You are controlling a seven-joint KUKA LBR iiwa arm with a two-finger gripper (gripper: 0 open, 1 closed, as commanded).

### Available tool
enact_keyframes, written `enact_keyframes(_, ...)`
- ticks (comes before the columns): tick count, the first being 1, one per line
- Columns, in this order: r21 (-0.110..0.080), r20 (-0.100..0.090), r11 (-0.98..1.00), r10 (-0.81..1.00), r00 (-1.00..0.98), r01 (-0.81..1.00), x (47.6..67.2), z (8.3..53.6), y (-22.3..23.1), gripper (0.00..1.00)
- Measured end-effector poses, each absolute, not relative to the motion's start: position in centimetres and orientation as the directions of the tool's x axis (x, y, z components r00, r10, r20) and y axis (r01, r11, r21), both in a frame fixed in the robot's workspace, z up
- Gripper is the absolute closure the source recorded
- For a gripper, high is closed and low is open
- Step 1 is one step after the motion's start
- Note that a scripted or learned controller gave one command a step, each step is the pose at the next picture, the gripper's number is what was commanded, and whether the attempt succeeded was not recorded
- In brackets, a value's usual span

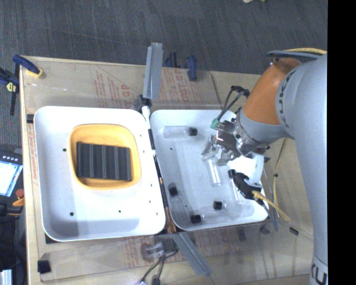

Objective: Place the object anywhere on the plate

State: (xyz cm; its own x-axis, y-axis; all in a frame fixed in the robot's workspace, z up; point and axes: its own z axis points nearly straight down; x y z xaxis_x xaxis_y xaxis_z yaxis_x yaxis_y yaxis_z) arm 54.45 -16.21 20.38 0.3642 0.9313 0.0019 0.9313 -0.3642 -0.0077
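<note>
Arm (289,106) over right bin (183,167); tool (214,151) grip unclear; yellow plate (83,136) left.

The arm (295,111) runs out of the frame at the right and bottom edges, so its base is cut off. Its wrist covers the right rim of the right bin (183,119) and part of that bin's floor. The gripper (214,150) sits at center right, but glare and clutter make the state of its fingers impossible to read. A clear tube (216,173) just below it is faint against the white floor; contact cannot be told. At the left edge, a small screen (8,177) is cut off. A pale object (250,1) at the top edge is mostly cropped.
</note>
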Motion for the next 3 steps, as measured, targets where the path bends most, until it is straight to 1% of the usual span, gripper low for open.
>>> enact_keyframes(1, -0.001, 0.0, -0.1, 0.995, 0.1, 0.995, 57.2, 20.7, -11.7, 1.0)
enact_keyframes(2, -0.003, 0.001, 0.016, 1.0, -0.015, 1.0, 61.7, 20.9, -1.7, 1.0)
enact_keyframes(3, -0.003, 0.001, 0.015, 1.0, -0.015, 1.0, 61.7, 20.9, -1.7, 0.0)
